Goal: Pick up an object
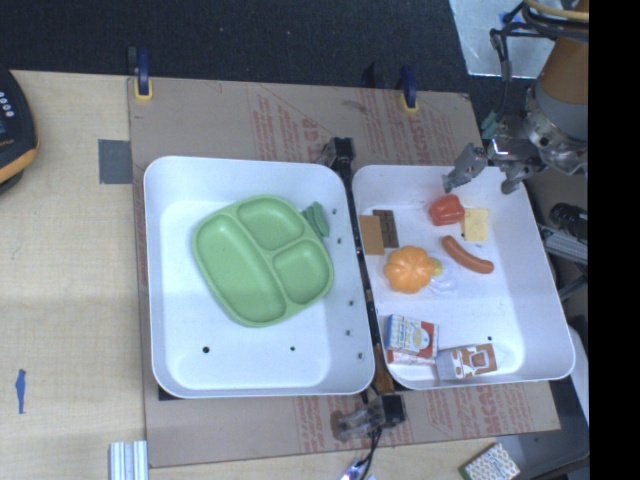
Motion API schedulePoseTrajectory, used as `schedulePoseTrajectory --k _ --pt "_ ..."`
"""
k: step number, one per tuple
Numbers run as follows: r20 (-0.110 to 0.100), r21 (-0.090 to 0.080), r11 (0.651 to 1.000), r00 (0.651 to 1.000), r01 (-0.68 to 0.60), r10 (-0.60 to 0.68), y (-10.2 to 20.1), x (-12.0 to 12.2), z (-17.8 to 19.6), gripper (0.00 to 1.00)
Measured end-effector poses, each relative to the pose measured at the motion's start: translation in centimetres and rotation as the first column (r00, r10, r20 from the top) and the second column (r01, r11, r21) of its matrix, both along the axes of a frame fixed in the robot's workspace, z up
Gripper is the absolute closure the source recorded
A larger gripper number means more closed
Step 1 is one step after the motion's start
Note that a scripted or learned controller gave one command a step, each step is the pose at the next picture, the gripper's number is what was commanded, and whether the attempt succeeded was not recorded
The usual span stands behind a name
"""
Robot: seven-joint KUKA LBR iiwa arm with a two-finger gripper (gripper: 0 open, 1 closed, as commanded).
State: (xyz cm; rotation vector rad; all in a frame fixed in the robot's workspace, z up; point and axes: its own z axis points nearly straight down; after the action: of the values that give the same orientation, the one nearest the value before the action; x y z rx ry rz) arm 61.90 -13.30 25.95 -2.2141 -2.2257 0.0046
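The right bin point(530, 298) holds several toy foods: a red pepper point(447, 209), a yellow cheese wedge point(475, 224), a sausage point(468, 255), an orange pumpkin point(411, 268), a brown bar point(378, 232) and two small cartons point(410, 337) point(467, 361). My gripper point(488, 174) hangs over the far end of this bin, just beyond the pepper and the cheese. It is open, with nothing between its fingers.
In the left bin point(170, 298) lies a green divided plate point(264, 258), with a small green piece point(317, 218) at its right edge. Black clips point(342, 151) join the bins at the far side. The arm point(560, 78) comes in from the upper right.
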Motion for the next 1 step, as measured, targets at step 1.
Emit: schedulePoseTrajectory --k 1 --pt "-0.010 0.000 1.000 1.000 0.000 0.000 -1.93 2.54 -11.45 0.00"
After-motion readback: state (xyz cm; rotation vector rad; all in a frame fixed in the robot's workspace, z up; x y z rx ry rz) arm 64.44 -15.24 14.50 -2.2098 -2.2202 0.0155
